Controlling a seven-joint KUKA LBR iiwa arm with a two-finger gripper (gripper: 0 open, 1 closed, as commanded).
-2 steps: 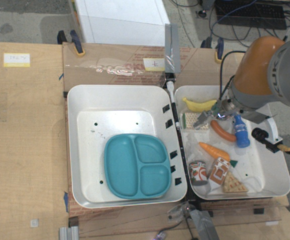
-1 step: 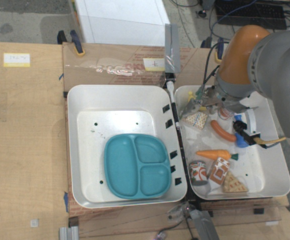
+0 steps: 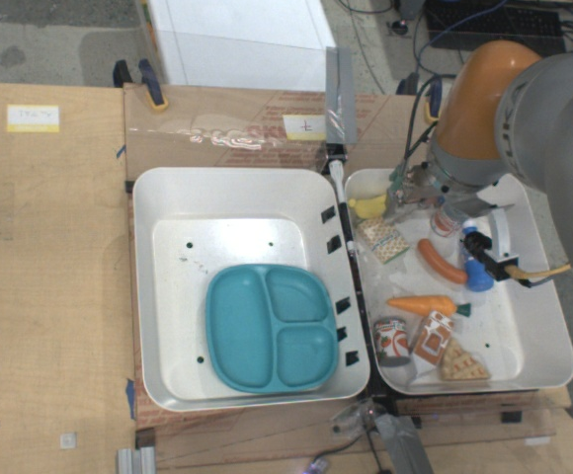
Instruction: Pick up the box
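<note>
Holding a teal tray (image 3: 269, 328) in left bin (image 3: 158, 265), right bin (image 3: 553, 354) possibly holding box (image 3: 433, 337), claw (image 3: 405, 197) state unclear

Small patterned box (image 3: 384, 241) (lying tilted) in right bin's upper-left part

Arm (image 3: 553, 117): bulky rounded grey casing, glossy orange band (image 3: 479, 97) above the wrist. Dark cables (image 3: 423, 126) run alongside the band. No markings legible.

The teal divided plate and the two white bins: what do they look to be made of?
The teal plate looks like moulded plastic, matte, with smooth rounded compartments. The left bin and right bin seem glossy white plastic, with soft highlights on their curved walls.
</note>
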